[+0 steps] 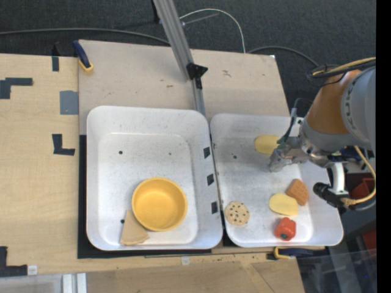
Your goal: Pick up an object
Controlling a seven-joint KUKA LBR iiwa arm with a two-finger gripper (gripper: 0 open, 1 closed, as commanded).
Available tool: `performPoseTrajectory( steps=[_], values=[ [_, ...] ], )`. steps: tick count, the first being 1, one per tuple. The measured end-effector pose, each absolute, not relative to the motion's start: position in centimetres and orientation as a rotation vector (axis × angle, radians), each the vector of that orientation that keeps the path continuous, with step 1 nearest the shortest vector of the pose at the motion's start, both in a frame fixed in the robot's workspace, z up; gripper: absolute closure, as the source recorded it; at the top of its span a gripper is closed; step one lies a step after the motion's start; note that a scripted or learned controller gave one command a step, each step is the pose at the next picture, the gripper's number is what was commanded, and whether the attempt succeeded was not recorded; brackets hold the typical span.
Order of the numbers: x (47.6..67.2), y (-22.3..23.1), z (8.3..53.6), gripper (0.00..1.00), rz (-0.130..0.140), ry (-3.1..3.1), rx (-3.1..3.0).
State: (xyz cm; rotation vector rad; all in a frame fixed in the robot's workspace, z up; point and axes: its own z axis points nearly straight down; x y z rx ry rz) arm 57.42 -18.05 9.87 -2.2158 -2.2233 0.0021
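My gripper is low in the right bin, at its right side, just below and to the right of a pale yellow rounded piece. The arm's wrist covers the fingers. Below the gripper lie an orange wedge, a yellow lemon-like piece and a red piece with a dark top. A round cookie with dark chips lies at the bin's front left.
The left bin holds a yellow bowl with a tan wedge at its lower left. A grey pole slants down to the ridge between the bins. Cables trail behind the bench.
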Motion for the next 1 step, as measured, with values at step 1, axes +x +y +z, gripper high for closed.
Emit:
performPoseTrajectory(
  steps=[1],
  values=[
    [57.78, -17.04, 14.73, 1.00, -0.003, -2.226, -2.220]
  ],
)
